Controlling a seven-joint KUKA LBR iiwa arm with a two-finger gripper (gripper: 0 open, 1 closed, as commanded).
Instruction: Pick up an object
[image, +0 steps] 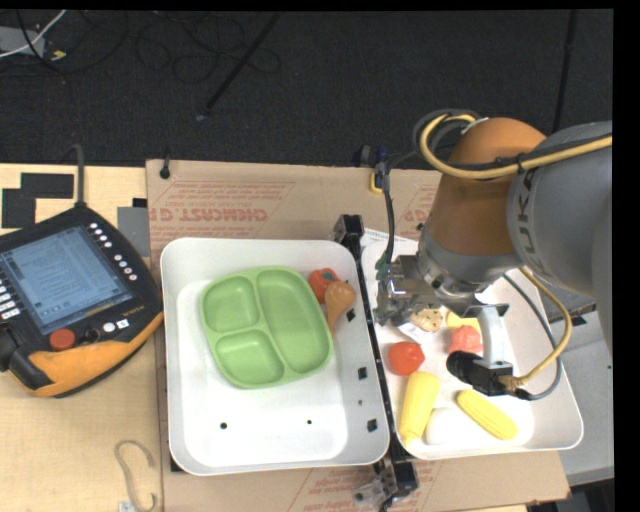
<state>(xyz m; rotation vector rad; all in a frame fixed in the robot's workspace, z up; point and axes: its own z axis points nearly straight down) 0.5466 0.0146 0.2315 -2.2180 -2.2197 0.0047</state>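
My gripper hangs low over the near-left part of the right bin, mostly hidden under the grey and orange wrist. Just below it lie a tan speckled piece, a red tomato-like ball and a pink-red piece. Nearer the front lie a yellow corn-like piece, a yellow banana-like piece and a white item. In the left bin a green divided plate has a red item and an orange-tan pear shape at its right.
A black cable plug from the arm dangles over the right bin. A teach pendant rests on the bench at far left, with a metal hook near the front. The divider between the bins runs beside the gripper.
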